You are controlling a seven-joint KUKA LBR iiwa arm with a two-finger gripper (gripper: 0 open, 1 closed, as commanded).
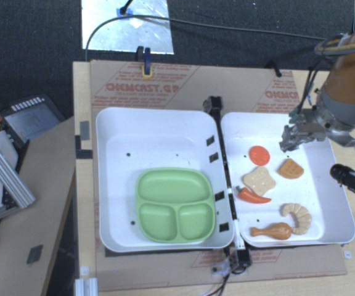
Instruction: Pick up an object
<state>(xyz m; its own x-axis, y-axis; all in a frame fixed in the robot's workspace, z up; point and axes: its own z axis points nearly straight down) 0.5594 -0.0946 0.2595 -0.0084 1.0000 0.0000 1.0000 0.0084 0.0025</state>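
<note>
The right bin holds several toy foods: a red tomato slice, an orange wedge, a beige bread piece, a red chili pepper, a curled shrimp and a brown chicken drumstick. My gripper hangs over the bin's upper part, just right of and above the tomato slice, with the orange wedge a little below it. I see nothing between its fingers.
The left bin holds a green three-compartment plate. A black divider clip strip runs between the bins. The grey and orange arm comes in from the right, and cardboard lies under both bins.
</note>
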